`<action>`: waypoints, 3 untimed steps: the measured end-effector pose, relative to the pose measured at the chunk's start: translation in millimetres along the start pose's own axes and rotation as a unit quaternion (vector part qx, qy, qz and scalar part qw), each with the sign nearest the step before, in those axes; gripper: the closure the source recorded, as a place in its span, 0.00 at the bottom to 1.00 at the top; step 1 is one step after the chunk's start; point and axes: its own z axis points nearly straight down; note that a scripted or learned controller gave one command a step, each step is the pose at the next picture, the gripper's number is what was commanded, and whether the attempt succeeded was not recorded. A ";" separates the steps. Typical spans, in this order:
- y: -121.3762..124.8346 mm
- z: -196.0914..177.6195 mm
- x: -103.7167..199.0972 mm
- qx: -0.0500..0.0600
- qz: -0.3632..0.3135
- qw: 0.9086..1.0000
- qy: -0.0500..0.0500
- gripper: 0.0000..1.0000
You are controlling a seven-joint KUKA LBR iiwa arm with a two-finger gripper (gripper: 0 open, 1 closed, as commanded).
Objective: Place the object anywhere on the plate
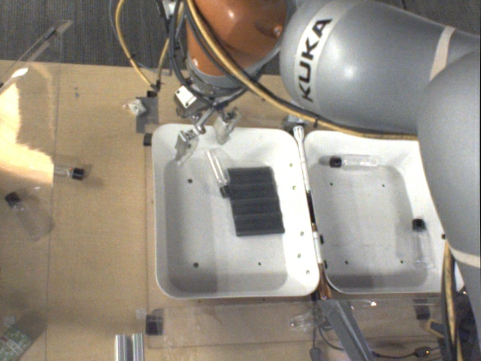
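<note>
**Grey arm poised over the left bin, nothing yet in its gripper**

Grey and orange, the arm reaches in from the right and hangs its gripper (pixel 203 135) over the far edge of the left bin (pixel 173 269). Its two fingers stand spread apart with nothing between them. Just below them, inside that bin, lies the object, a small clear tube (pixel 217 168) with a dark cap, its lower end touching the corner of the plate (pixel 255 200), a dark ribbed rectangle flat on the bin floor.

To do this step well, the gripper should descend squarely over the tube, fingers across its narrow width, and close before lifting it.

Hard to make out: the tube is transparent and nearly blends with the white floor. Two similar clear tubes (pixel 353 160) rest in the right bin (pixel 376 280), partly cut by the arm.
</note>
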 end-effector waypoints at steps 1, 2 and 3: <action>0.3 -13.5 -0.5 -0.002 -0.195 0.981 -0.001 0.00; 0.4 -22.7 -0.9 -0.002 -0.241 0.971 -0.001 0.00; 23.4 130.0 -12.0 -0.004 -0.236 0.972 -0.001 0.00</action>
